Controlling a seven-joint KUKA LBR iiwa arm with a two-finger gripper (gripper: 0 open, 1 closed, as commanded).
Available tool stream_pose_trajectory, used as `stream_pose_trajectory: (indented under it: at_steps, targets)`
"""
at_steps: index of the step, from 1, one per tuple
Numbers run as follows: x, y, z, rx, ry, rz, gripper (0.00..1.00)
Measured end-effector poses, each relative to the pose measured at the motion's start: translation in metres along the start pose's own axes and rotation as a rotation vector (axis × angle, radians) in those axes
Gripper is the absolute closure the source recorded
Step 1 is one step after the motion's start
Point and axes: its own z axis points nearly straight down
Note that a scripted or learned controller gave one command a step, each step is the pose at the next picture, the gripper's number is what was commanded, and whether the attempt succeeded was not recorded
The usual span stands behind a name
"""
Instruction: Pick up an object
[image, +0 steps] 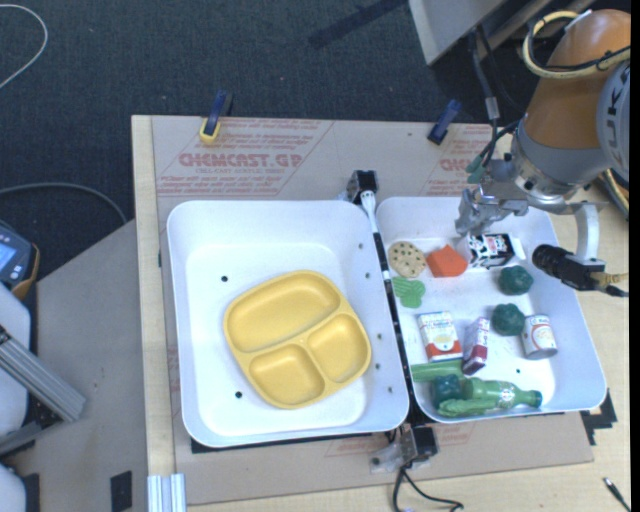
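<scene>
Crowding is the main hazard. The end effector (480, 222) hangs low over the far part of the right bin (585, 345), and whether it is released or clenched I cannot tell from this slanted view; nothing can be seen held in it. Taking the orange block (447, 262) as the landmark: the end effector is just above and to its right, a small black-and-white carton (494, 248) lies touching or nearly touching the block on its right, and a round speckled cookie (405, 258) sits just to its left. Any of these could be the object picked; the orange block and the carton look the likeliest, being nearest.

Judging from this, a descent between block and carton could catch both, or push one aside and close on nothing. The block's sloped top may let it slip out. Farther from the block, toward the near edge, lie a red-and-white box (438, 335), a small can (539, 336), dark green lumps (510, 300) and a green bottle (490, 398), packed closely enough that a nudged thing could slide into them. The yellow divided tray (296, 338), well left of the block in the left bin (190, 300), is out of harm's way.
</scene>
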Motion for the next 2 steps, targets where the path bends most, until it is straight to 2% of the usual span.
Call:
stream_pose_trajectory:
  at_steps: [1, 2]
  targets:
    - [-0.012, 0.005, 0.010, 0.002, -0.001, 0.003, 1.00]
    - [0.001, 0.000, 0.000, 0.003, 0.001, 0.001, 1.00]
